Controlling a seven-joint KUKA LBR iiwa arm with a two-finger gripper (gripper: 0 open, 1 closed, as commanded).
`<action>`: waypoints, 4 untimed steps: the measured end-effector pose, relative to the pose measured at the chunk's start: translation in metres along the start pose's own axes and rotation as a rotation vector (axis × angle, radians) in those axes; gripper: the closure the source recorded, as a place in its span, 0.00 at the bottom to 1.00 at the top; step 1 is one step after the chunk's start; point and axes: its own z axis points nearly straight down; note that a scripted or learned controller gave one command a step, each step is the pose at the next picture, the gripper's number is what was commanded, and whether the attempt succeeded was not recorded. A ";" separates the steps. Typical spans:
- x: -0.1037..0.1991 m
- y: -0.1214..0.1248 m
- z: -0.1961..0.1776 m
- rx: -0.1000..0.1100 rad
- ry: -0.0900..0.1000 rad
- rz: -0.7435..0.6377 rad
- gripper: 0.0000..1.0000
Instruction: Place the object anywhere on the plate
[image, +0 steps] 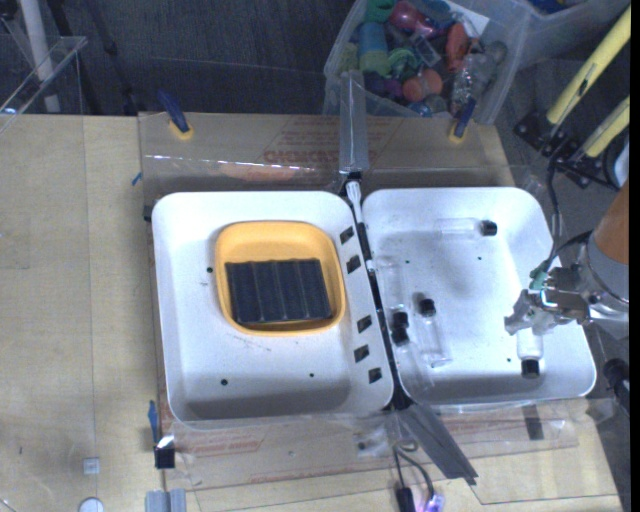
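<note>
A pale wooden worktop (70, 300) carries two shallow white plastic bins side by side. The left white bin (185, 340) holds a rounded yellow-orange plate (275, 236) lying flat near its middle. On the plate rests a dark ribbed rectangular slab (278, 292), covering most of the plate's floor.

Behind the bins, at the top of the view, stands a clear plastic tub of mixed coloured toys (420, 50).

The right white bin (480, 280) holds several see-through pieces with black ends, all well apart from the plate. A small black-tipped piece (400, 326) lies just beside the divider between the bins. Near it, towards the bin's middle, lies a clear tube with a black cap (427, 322). Another clear tube with a black cap (464, 229) lies near the bin's far wall. A fourth clear piece with a black end (529, 356) lies near the bin's right wall, just beneath the hand.

The metal hand (528, 314) hangs low over the right side of the right bin; whether it is spread, pressed together or pinching anything cannot be told. The grey arm (612, 262) enters from the right edge
</note>
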 end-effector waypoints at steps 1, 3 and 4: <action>-0.037 0.004 0.054 0.003 0.001 -0.090 1.00; -0.081 0.012 0.019 -0.003 -0.003 -0.350 0.00; -0.080 0.037 0.000 -0.004 -0.004 -0.651 0.00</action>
